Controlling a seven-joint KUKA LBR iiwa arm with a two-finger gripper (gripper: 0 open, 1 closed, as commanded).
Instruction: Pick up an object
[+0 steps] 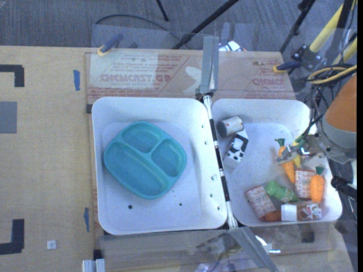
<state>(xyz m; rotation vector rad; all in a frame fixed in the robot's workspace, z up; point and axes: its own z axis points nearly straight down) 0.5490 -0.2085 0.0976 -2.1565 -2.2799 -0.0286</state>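
My gripper [296, 149] low over right bin [258, 113], near its right wall; grip state, cannot tell. Just beneath: orange carrot [289, 171], more toy food packets [260, 201] piled at near-right corner. Grey can [231, 124] and black-white cube [237, 147] by centre divider. Left bin [113, 109] holds teal divided plate [145, 159].
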